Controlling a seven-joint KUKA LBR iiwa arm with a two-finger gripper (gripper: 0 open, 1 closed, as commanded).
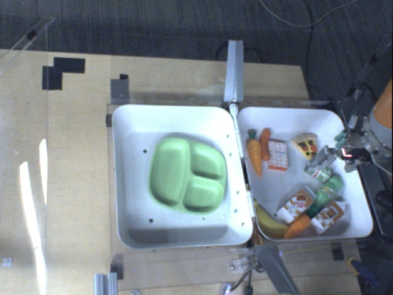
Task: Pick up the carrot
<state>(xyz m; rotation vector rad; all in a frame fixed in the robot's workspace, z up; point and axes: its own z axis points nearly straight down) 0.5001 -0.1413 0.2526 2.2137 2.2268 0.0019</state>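
The carrot (254, 155) is orange with a green top. It lies in the right bin (362, 226) along its left wall, green end toward the back. A second orange carrot-like piece (299, 226) lies near the bin's front, between the banana and a juice box. My gripper (334, 154) reaches in over the bin's right side, well to the right of the carrot and apart from it. It hangs just above a small silvery packet (320, 169). I see nothing held in it.
Right bin also holds an orange-red stick (265, 143), a red-and-white box (277, 154), a pizza slice (305, 145), a green bottle (329, 189), two juice boxes (296, 204), and a banana (270, 223). A green divided plate (187, 174) sits in the left bin (132, 226).
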